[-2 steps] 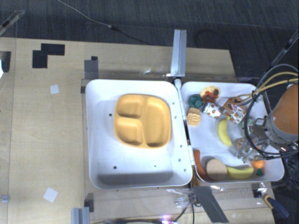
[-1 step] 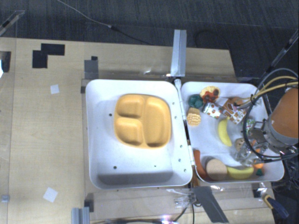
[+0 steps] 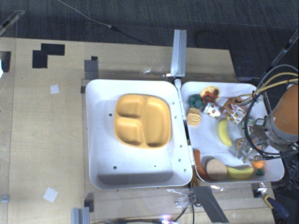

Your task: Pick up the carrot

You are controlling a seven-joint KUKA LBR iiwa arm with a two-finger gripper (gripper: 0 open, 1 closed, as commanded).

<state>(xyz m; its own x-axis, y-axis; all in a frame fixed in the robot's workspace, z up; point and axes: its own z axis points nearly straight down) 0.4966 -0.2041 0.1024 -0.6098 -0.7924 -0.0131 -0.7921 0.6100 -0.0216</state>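
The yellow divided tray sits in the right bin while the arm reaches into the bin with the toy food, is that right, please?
Not quite: in the camera view the yellow divided tray sits in the left bin. The arm does reach into the bin with the toy food.

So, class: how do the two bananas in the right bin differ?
The upper banana lies near the bin's middle, running top to bottom; the lower banana lies along the front wall, running side to side. The upper one lies apart from the other items; the lower one touches a tan lump. Both are yellow, curved and similar in size.
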